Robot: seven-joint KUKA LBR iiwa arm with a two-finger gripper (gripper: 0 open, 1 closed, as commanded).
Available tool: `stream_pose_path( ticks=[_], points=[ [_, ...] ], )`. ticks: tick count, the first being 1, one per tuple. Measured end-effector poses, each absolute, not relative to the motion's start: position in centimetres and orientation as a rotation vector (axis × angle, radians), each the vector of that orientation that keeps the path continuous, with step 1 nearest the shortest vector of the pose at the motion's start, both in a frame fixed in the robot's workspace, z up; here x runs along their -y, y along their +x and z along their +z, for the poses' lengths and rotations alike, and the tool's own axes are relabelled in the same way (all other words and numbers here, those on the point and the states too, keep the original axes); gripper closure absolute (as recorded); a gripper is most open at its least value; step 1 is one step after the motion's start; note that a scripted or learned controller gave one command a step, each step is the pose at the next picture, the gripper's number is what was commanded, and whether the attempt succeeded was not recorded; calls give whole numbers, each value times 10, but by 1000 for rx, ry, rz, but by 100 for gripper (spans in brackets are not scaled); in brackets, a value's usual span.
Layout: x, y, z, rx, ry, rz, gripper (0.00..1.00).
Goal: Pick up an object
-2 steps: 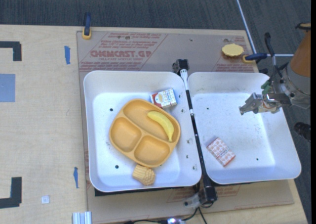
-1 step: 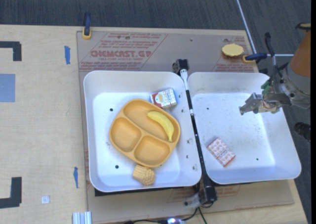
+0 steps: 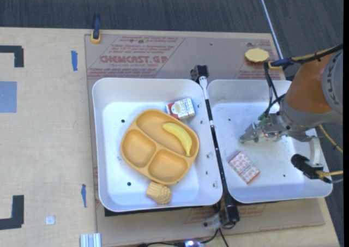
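Just above the packet (image 3: 244, 167), the end effector (image 3: 250, 136), grip unreadable, should descend straight and centre before closing.

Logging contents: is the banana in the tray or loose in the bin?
In the tray: the banana lies in its upper right compartment.

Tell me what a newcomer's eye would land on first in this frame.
The orange divided plate in the left bin, with a banana lying in its upper right compartment. Next, the grey arm's gripper over the right bin, up and right of a small patterned packet.
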State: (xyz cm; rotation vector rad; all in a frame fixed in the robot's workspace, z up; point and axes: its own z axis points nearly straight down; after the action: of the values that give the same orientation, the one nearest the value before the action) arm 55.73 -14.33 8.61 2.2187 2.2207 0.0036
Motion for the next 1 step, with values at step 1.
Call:
stream_pose_path(
  ticks=[1],
  points=[
    [99, 582, 86, -2220, 2216, 7, 0]
  ],
)
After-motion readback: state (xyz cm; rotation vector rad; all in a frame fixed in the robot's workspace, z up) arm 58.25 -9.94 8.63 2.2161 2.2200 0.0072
